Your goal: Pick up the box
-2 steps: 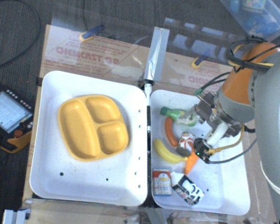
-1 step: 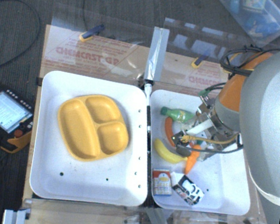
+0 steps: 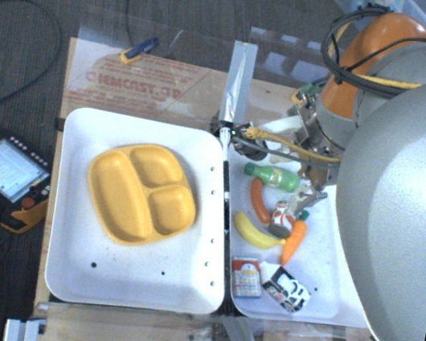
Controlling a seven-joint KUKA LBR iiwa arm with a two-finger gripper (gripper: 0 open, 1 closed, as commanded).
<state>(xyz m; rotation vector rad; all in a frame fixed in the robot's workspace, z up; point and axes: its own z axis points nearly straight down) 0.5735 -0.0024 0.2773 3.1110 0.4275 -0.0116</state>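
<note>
Two shallow white plastic bins sit side by side on the table (image 3: 131, 82), whose top looks like a sheet of brown cardboard with faded red print. The left bin (image 3: 74, 264) has smooth, rounded corners and carries a glossy yellow divided plate (image 3: 142, 192), a soft-edged moulding with three hollows, lying a little askew near the middle.

The right bin (image 3: 318, 266) holds a huddle of small toy-like things. A green bottle (image 3: 271, 176) lies on its side near the far end. Just below it is an orange-red sausage shape (image 3: 260, 201), then a curved yellow banana (image 3: 255, 231), and beside that a tapered orange carrot (image 3: 294, 239) with a green tip. Between sausage and carrot stands a small red-and-white item (image 3: 281, 216) I can't make out properly.

The box (image 3: 246, 278) lies flat at the near end of the right bin, close against the wall shared with the left bin: a small cardboard rectangle, white with a red printed face. Just to its right lies a black-and-white packet (image 3: 287, 290), tilted, nearly touching it.

The grey arm bulks in from the right, smooth and rounded, with its orange band high up. The jaws (image 3: 313, 193) hang over the far part of the right bin, near the bottle and well apart from the box; whether they are spread or pressed together I cannot tell.
</note>
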